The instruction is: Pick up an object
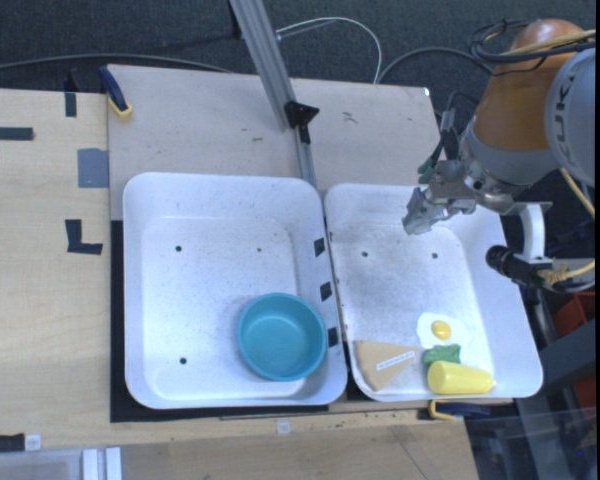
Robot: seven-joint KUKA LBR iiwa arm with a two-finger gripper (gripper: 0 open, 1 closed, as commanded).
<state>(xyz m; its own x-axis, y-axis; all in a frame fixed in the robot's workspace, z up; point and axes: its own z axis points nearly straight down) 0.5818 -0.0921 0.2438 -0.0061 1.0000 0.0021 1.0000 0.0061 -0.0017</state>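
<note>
Nearest to me, along the bottom edge of the frame, the right bin (500,298) holds its whole load in its lower corner. A yellow, rounded piece (460,377) lies at the very bottom right. A small green piece (443,354) touches its top, and a fried egg toy (441,329) sits just above that. To their left a tan wedge (383,362) rests against the bin's near wall. These four are the candidates for picking, and they crowd each other closely.

In the left bin (150,268) I see a blue bowl (280,335), low and toward the right, near the divide between the two bins. The rest of that bin's floor is speckled white.

Higher in the frame, the tool (421,214) hangs over the upper part of the right bin, well apart from the cluster of objects. I cannot tell whether its fingers are parted or closed. I see nothing between them. The grey arm with its orange band (525,78) comes in from the upper right.

Farther back, a grey metal pole (265,48) slants across the tabletop (200,128) from the top of the frame down to the gap between the bins. A yellow and blue clamp (115,93) sits at the tabletop's upper left corner.
</note>
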